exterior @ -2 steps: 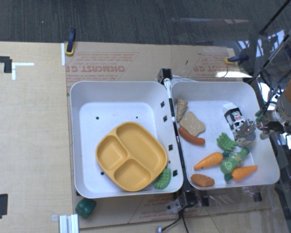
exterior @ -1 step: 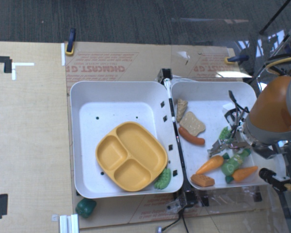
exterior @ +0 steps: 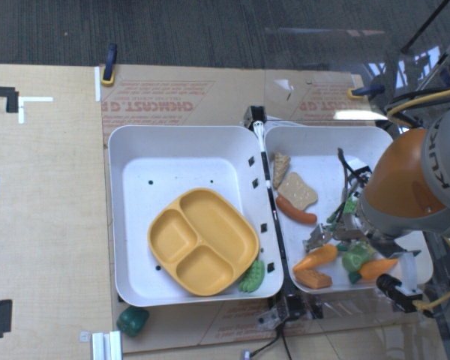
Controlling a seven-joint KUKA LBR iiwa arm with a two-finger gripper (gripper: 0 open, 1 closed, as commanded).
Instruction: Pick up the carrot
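Note:
An orange tapered carrot (exterior: 317,257) lies near the front of the right bin (exterior: 315,142). A second orange tapered piece (exterior: 378,267) lies further right, against a green leafy item (exterior: 354,259). My gripper (exterior: 334,235) hangs low over the right bin, just above and behind the first carrot, under the grey wrist with its orange band (exterior: 405,177). The wrist hides part of the gripper. I see nothing lifted off the bin floor.
The right bin also holds a bread slice (exterior: 298,191), a sausage (exterior: 296,210), a tan cracker (exterior: 280,168) and an orange wedge (exterior: 313,279). In the left bin are a yellow divided plate (exterior: 202,240) and a green pickle (exterior: 253,275). A green pepper (exterior: 133,319) lies on the bench.

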